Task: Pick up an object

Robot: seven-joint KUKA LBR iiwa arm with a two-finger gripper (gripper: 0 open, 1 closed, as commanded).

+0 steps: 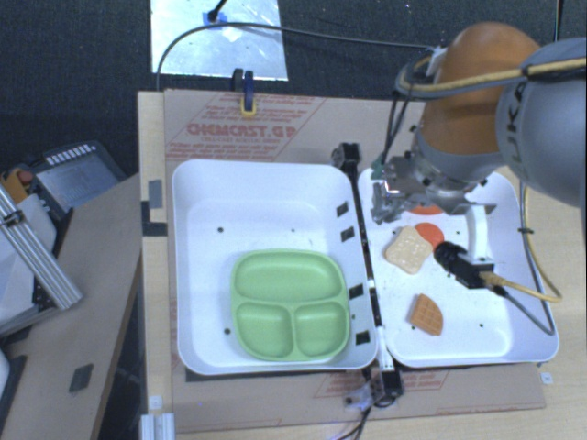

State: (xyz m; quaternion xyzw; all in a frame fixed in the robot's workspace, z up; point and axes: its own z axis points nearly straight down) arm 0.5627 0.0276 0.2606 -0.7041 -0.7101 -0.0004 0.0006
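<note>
the cardboard sheet (pixel 248 117) under both bins has its front edge closest to the lens and is also the biggest flat thing on the table (pixel 101 273); red print on its far part reads "chemcast", followed by letters that look like "gp", and the smaller lines below are too fine to read. the grey and orange arm (pixel 486 90) leans in from the right and hides the far corner of the right bin (pixel 514 337). the left bin (pixel 197 246) holds a green plate (pixel 289 305) with three compartments, lying flat in its near half. a shiny metal sheet (pixel 220 21) lies beyond the cardboard, with a yellow clamp (pixel 246 94) at the cardboard's far edge. the gripper (pixel 383 211) hangs low over the far left part of the right bin, close to the row of black clips (pixel 353 236) joining the two bins; whether it is open or closed cannot be told, and nothing can be seen held in it. just beside it lie a pale bread slice (pixel 406 248) and a red-orange piece (pixel 428 232), touching each other, the latter partly hidden by the arm. a small brown waffle-like piece (pixel 426 314) lies apart, nearer the front.
</note>
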